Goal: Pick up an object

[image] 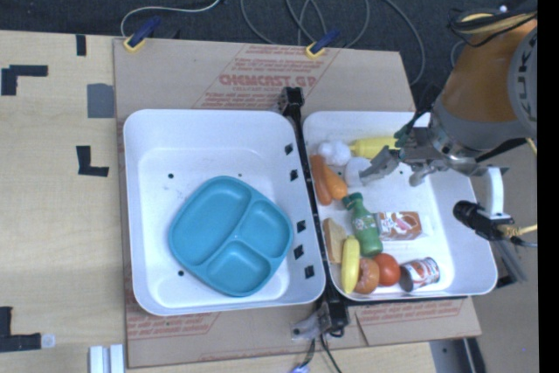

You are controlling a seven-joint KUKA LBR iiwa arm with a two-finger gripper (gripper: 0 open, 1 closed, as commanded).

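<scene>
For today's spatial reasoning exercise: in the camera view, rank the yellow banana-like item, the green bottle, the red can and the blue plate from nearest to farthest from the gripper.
From the gripper:
1. Yellow banana-like item, just beside it, right bin's far end.
2. Green bottle, mid right bin.
3. Red can, right bin's near corner.
4. Blue plate, left bin.

From my seat, the arm runs off the right edge, so I see no base. It covers the right bin's far right corner and one end of the yellow object there. The labels on the packet and the can are too small to read. The cables leave at the top edge.
</scene>
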